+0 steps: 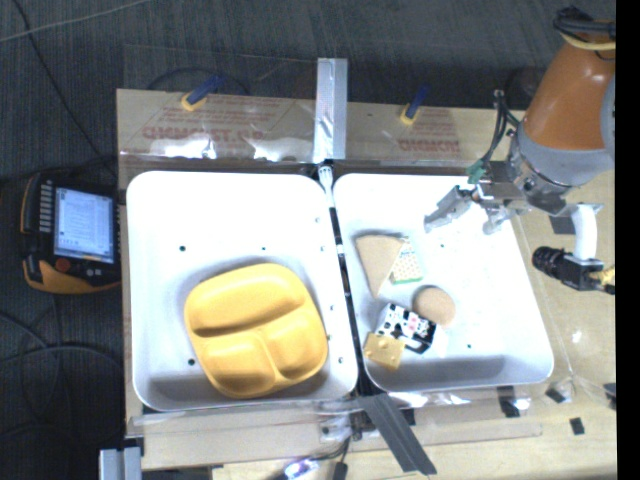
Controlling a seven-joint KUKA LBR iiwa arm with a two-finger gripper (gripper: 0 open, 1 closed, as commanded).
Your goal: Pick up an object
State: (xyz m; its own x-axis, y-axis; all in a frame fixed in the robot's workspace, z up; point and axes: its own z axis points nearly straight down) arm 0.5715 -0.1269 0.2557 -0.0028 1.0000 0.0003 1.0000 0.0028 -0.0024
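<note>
Seen from the overhead camera at a slant: arm (pixel 565 108) reaching in from the right, its upper part cut off by the frame's top-right corner, orange band above grey wrist; gripper (pixel 468 208) hanging over the far right part of the right bin (pixel 500 298), fingers (pixel 445 211) spread apart and grasping nothing; finer detail of the fingertips hard to make out against the white floor.

In the right bin, clustered near its left wall and well apart from the gripper: a tan wedge (pixel 377 255) with a small pale dotted card (pixel 405 265) overlapping its right edge; just below, a round brown ball (pixel 434 304); beside that, a black-and-white patterned box (pixel 407 326), its print too small to read; touching the box at lower left, a small yellow block (pixel 382 350), nature unclear.

In the left bin (pixel 170 218): a yellow divided tray (pixel 256 328), lying flat near the front wall, three compartments showing.

Behind the bins: a clear plastic sheet (pixel 240 128) bearing faint reddish lettering, not legible, pinned by two clamps (pixel 200 93) in blue and yellow; a metal bar (pixel 331 108) standing at the seam between the bins.

At far left, on the dark carpet: a pendant (pixel 72 230) with lit screen, text unreadable, edge partly hidden by the bench.
</note>
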